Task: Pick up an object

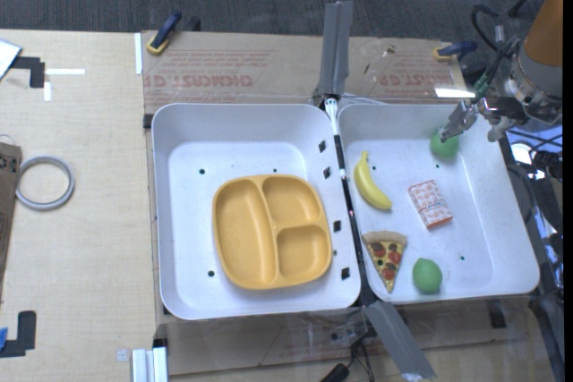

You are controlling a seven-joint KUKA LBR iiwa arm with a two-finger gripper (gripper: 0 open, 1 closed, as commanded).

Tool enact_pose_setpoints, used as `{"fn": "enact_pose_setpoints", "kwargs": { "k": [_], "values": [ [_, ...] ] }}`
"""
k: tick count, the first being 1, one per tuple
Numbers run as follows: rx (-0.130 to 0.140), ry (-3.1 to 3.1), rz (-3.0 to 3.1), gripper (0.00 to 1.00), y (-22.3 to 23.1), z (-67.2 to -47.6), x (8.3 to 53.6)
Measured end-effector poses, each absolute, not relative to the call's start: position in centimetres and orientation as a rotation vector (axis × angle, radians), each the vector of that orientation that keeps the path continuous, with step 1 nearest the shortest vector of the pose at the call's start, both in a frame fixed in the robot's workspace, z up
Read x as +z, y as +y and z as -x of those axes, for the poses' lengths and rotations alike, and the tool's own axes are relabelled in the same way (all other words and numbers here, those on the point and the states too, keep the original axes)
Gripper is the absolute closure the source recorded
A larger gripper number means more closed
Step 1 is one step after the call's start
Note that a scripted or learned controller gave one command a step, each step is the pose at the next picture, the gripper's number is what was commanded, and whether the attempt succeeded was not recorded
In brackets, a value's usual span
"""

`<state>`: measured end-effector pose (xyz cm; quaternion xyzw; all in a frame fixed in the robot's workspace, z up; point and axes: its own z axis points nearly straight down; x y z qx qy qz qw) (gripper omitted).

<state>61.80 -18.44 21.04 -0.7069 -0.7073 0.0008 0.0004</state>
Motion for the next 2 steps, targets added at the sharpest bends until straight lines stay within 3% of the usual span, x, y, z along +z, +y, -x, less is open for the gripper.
{"fn": "enact_pose_setpoints", "kwargs": {
  "k": [1, 2],
  "values": [
    [0.001, -2.274, 2.170, 0.00, -17.08, -63.83, 9.23],
    [0.003, -2.276, 2.169, 1.00, -17.10, -63.84, 10.13]
  ]
}}
